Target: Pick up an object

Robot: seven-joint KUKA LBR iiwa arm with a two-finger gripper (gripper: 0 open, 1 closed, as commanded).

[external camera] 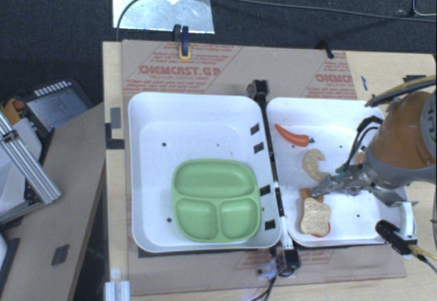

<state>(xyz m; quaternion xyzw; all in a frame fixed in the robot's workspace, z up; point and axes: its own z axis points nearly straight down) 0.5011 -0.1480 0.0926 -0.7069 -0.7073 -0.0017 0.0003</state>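
The right bin [355,130] holds a red chili pepper [293,135] near its back left, a pale curled piece like a cashew [314,164] in the middle, and a slice of toast [315,217] at the front left. A small orange piece [306,193] peeks out just above the toast. My gripper [321,188] reaches in from the right and sits low between the cashew-like piece and the toast, its tip over the orange piece. The arm's orange band [406,136] stands over the bin's right side.
The left bin [198,112] carries a green divided plate [215,199] with three compartments at its front. A black divider with clips [266,149] runs between the bins. Cables trail at the front edge [280,265].
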